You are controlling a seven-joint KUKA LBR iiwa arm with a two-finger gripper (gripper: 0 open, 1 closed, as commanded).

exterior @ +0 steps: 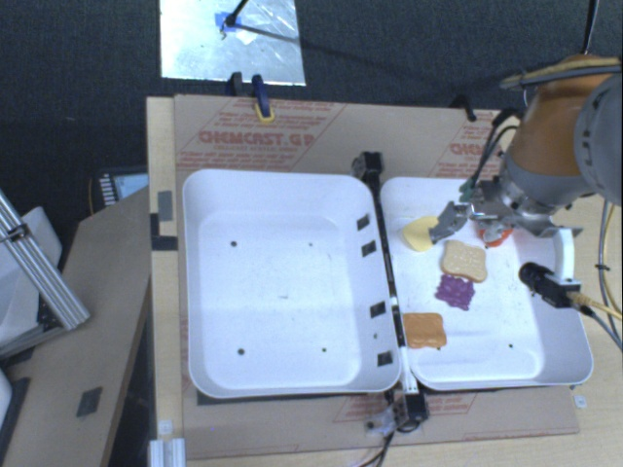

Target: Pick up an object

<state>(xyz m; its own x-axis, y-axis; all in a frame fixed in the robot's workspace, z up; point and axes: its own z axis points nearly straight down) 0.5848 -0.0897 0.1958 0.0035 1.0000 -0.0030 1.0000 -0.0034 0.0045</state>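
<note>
Gripper [458, 218] positioned above right bin [555, 358], just beside yellow piece [419, 233]; toast slice [464, 260] near gripper.

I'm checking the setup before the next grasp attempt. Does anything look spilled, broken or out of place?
Nothing stands out. The yellow piece, toast slice, purple cluster and orange slice lie loose in the right bin.

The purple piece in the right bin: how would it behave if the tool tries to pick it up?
The purple piece lies flat and low, so fingers may slide over it. Its bumpy, ragged outline suggests a light toy, probably easy to shift. It touches the tan slice, so a push would likely move both.
</note>
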